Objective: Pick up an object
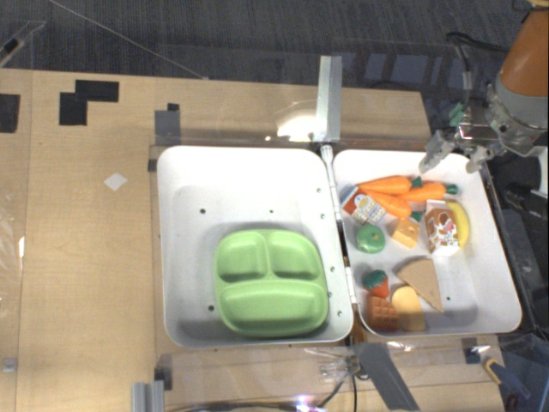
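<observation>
Standing beside the bench, one sees the gripper [453, 150] hanging over the back right corner of the right bin [502, 269], fingers spread apart with nothing between them. The left finger [434, 154] points down toward the leafy end of the carrots [396, 184]; the right finger [474, 159] sits near the bin's rear wall.

Candidate objects all lie in the right bin, packed close:
- two carrots, side by side, across the back
- a banana [463, 223] touching a small carton [441, 229]
- a green round fruit [371, 238] beside a red-and-white packet [363, 206]
- a tan wedge [423, 281] and further small food pieces toward the front

The left bin [176, 230] carries a green tray [270, 283].

Likely faults from this position:
1. Descent at the present spot may put one finger on the bin wall or rim, blocking closure.
2. The carrots are round and tapered; a grip near the tip would probably slip off.
3. Crowding means a finger may land on top of a neighbouring item instead of beside the target, pushing the pile and closing on nothing.
4. Two items could be pinched together and one dropped on lift.

The grasp is judged not yet begun
</observation>
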`<state>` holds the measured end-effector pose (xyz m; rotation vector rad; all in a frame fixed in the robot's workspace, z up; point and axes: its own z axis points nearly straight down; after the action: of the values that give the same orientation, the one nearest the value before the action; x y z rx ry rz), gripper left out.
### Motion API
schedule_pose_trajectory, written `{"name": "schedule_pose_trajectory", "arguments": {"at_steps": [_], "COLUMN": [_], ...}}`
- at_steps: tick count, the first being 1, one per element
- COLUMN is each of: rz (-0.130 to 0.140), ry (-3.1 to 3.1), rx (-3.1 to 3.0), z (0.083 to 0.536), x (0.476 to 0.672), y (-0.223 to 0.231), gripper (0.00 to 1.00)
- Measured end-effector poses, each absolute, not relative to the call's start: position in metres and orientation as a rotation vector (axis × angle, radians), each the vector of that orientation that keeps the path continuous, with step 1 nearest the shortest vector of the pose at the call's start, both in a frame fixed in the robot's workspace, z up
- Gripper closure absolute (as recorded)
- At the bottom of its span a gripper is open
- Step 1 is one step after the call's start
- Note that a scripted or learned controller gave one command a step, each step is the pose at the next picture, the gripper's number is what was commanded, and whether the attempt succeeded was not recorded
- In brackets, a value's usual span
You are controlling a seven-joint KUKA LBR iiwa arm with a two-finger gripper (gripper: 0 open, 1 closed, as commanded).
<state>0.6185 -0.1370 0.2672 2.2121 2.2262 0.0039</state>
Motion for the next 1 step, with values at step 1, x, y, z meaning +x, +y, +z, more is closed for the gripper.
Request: {"name": "schedule_pose_trajectory", "arguments": {"at_steps": [1], "rz": [0.007], "ry": [2.250], "rx": [2.185], "z": [0.1101], "x": [0.6257], "y": [-0.1033], "gripper": [0.00]}}
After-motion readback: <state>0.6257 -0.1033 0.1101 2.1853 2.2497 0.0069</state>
